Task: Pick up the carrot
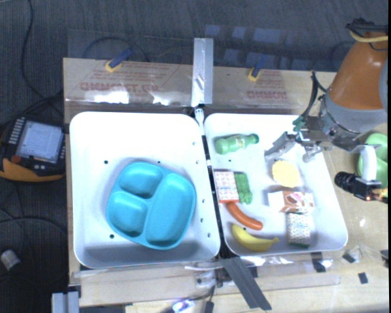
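Your pincer [294, 147] hangs spread and empty over the right bin [335, 223] — near the yellow piece [285, 173]. The carrot [244, 216] lies well apart, just above the banana [253, 238].

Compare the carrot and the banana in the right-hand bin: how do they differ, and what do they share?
The carrot is orange and nearly straight; the banana is yellow and curved. The carrot lies farther from the bin's near edge, while the banana lies just below it in the picture, close to that edge. The banana looks a little thicker. Both lie flat in the same white bin, side by side.

Around the carrot [244, 216], the banana [254, 237] and green packet [242, 188] crowd me; its right side lies open.
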`<state>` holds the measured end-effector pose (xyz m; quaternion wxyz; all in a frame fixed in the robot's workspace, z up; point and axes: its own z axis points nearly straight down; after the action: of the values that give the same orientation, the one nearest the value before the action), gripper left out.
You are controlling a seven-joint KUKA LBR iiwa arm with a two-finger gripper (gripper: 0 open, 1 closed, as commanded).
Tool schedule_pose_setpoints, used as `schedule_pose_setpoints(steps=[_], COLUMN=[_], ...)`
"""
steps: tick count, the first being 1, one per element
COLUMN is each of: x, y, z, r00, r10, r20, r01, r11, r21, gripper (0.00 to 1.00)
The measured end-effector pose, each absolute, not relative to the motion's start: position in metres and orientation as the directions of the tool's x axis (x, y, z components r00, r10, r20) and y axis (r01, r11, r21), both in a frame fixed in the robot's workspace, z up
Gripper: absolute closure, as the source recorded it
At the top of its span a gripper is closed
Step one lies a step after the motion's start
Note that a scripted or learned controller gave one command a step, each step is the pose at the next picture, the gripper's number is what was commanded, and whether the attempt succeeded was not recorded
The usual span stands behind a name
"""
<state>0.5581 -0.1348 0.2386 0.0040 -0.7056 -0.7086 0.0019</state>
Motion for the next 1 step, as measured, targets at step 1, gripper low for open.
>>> schedule_pose_setpoints(steps=[1], x=[0.5886], y=[-0.1427], z=[0.2177], r00=[-0.161], r10=[0.987], r20=[0.000], r01=[0.987], r11=[0.161], r21=[-0.007], gripper=[0.00])
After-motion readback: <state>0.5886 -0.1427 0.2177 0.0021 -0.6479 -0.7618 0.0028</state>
